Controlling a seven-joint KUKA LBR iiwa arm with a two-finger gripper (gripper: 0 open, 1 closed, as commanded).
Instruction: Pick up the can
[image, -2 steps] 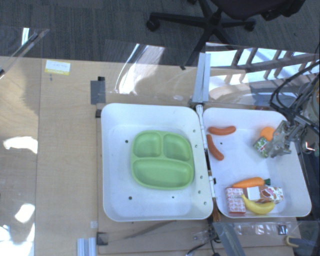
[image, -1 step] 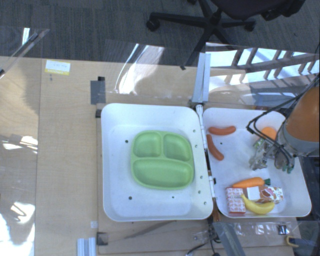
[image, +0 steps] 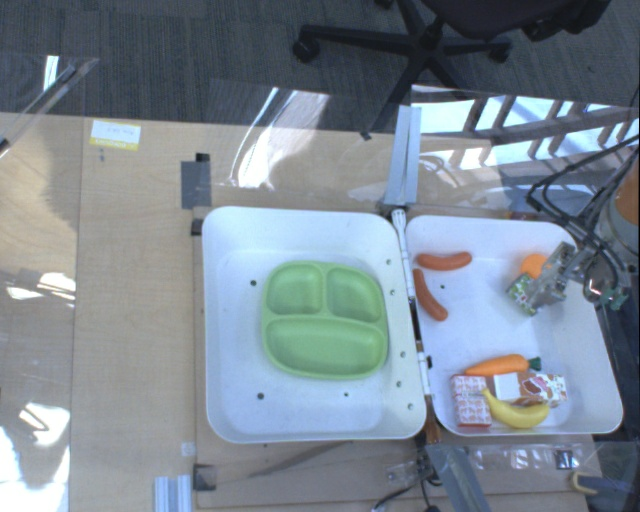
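Note:
The can (image: 521, 292), small, with a green and silver label, lies tilted in the upper right part of the right bin (image: 470, 330). My gripper (image: 550, 283) reaches in from the right edge and is low over the bin, touching or nearly touching the can's right side. An orange item (image: 534, 265) sits just behind the can and against the gripper. I cannot make out whether the can is between the gripper's parts or only beside them.
The right bin also holds two sausages (image: 443, 262) (image: 432, 297), a carrot (image: 497, 366), a banana (image: 515, 412) and small food boxes (image: 470, 400) at the front. A green divided plate (image: 325, 320) lies in the left bin (image: 230, 400). Cables (image: 570, 190) hang by the arm.

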